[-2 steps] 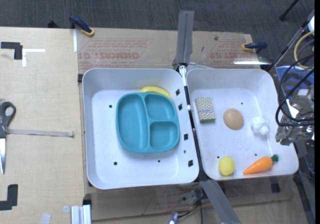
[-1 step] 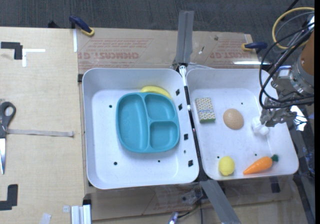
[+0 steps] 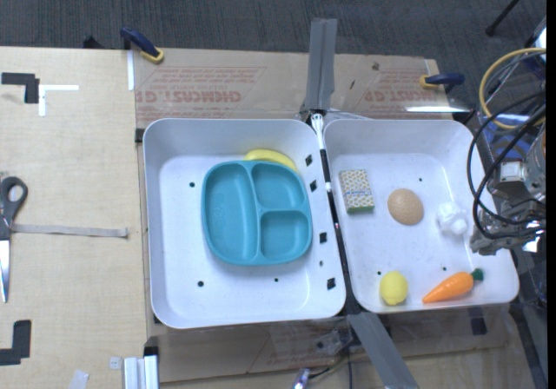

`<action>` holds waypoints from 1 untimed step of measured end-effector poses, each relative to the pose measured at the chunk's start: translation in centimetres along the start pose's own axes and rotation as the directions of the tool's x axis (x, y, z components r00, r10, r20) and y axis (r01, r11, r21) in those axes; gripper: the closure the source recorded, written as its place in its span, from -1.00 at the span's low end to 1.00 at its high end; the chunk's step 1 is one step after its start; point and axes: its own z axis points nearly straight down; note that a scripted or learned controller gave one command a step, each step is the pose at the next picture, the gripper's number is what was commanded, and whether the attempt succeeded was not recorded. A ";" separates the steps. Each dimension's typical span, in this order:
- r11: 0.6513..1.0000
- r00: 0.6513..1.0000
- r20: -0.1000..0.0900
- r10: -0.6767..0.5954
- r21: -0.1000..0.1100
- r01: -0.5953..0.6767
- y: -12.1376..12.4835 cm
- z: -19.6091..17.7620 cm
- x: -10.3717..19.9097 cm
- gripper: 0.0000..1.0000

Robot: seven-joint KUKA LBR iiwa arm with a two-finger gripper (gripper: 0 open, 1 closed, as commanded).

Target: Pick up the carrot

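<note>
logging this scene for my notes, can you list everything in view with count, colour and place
carrot: 1, orange with green top, right bin, near front right corner
lemon: 1, yellow, right bin, front, left of the carrot
egg: 1, tan, right bin, middle
sponge: 1, pale speckled with green edge, right bin, left part
small white thing: 1, white, right bin, right of the egg, too blurred to name
divided plate: 1, teal, left bin, middle
yellow thing: 1, yellow, left bin, mostly hidden behind the plate
bins: 2, white, side by side on the bench
scissors: 1, grey, bench, far left
clamps: 2, blue and yellow, back edge
tool: 1, grey, over the right bin's right rim
</note>
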 end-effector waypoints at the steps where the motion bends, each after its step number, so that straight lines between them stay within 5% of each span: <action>1: 0.985 0.985 0.001 -0.174 0.004 0.174 1.4 -2.5 -3.7 1.00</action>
